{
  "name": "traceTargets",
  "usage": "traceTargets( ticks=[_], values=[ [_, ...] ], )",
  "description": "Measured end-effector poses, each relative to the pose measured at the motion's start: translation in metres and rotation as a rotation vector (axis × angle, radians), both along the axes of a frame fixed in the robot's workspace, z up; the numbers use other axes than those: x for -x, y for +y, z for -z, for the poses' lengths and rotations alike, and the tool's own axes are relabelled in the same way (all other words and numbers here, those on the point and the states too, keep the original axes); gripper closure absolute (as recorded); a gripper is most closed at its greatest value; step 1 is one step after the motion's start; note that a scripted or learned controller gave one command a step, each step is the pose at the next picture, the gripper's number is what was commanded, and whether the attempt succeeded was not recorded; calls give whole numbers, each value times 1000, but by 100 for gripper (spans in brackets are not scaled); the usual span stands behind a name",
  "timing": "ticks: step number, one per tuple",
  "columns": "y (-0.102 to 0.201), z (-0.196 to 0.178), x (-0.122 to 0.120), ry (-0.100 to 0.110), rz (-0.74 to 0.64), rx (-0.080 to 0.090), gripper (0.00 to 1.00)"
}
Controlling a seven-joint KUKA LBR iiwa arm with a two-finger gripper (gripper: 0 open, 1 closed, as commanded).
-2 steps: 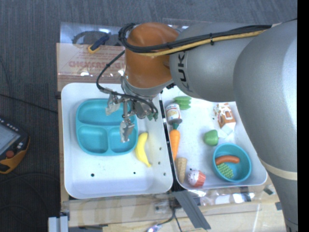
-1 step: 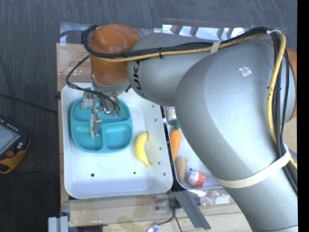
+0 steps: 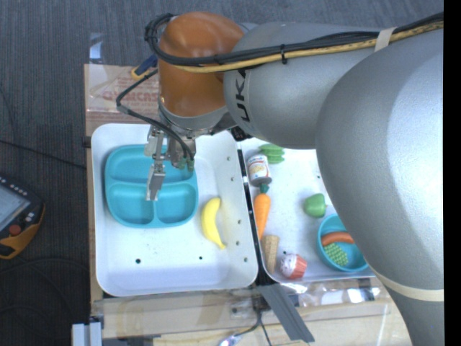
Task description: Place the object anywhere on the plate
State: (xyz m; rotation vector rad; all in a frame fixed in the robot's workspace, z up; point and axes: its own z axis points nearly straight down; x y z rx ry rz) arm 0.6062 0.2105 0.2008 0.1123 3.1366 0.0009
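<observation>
- The banana (image 3: 211,223) is taken to be the task's thing, though that is a judgement: it is the only loose item in the left bin (image 3: 119,269), lying on the bin floor just beside the lower right corner of the blue plate (image 3: 130,189), close to touching its rim or just touching it.
- Its long axis runs roughly up and down the view, with a slight curve.
- From the gripper (image 3: 160,171), the banana lies toward the lower right of the view, near but clearly apart; nothing is seen between the fingers (image 3: 154,184).
- The fingers hang over the middle of the plate, set narrowly with a small gap, and no item is gripped.
- The plate is divided into compartments.
- In the right bin (image 3: 288,193) a carrot (image 3: 262,209), a small jar (image 3: 258,169), a green fruit (image 3: 315,205) and a small blue bowl (image 3: 338,247) are seen, well clear of the fingers.
- A shift toward the banana would be needed before any grasp.
</observation>
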Motion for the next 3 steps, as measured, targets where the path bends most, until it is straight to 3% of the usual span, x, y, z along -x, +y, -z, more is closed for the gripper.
traceTargets(
  ticks=[1,2,3],
  values=[
    [-81,42,-1,1,-375,1,0],
    [-81,32,-2,-2,-373,-1,100],
    [10,11,11,0,-570,-1,100]
  ],
)
